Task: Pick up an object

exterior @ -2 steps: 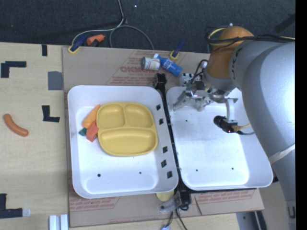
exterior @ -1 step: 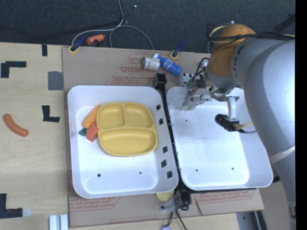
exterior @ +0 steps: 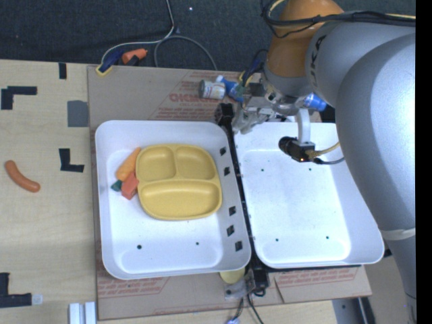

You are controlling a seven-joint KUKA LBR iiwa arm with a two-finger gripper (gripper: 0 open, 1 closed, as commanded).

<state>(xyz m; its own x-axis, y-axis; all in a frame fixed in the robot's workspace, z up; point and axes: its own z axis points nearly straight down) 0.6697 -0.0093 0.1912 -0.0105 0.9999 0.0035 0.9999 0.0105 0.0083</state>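
Grey arm (exterior: 378, 113) foremost; gripper (exterior: 253, 117) seemingly well apart from yellow plate (exterior: 179, 181)

A robotics lab: bench (exterior: 40, 248) with twin white bins (exterior: 169, 265)

The arm (exterior: 378, 113) is a thick, smooth tube of pale grey metal, rounded and glossy, filling the frame from two to five o'clock. Above its wrist sits a bulbous orange band (exterior: 300, 36) with thin black cables looped over it. At the wrist hangs silver bracketry, blue fittings, and a small black module (showing an orange glint).
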